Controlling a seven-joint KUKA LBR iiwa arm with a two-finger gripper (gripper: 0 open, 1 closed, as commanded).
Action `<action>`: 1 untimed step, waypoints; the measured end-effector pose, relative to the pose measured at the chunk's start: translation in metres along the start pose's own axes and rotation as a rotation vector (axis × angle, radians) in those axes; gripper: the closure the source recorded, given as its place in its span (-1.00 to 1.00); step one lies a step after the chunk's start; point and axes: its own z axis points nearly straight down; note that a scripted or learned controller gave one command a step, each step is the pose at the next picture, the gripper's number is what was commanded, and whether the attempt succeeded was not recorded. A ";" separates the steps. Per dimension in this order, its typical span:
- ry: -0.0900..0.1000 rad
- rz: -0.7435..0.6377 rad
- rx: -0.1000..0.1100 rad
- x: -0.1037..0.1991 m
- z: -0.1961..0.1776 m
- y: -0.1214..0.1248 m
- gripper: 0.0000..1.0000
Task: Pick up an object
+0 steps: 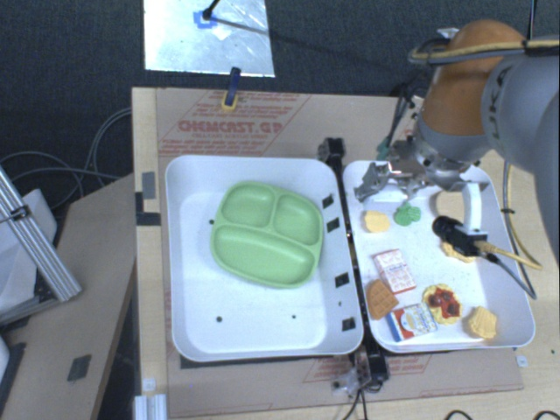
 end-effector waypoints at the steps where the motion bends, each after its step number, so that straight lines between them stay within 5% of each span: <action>1: 0.000 0.000 0.001 0.048 0.009 0.018 1.00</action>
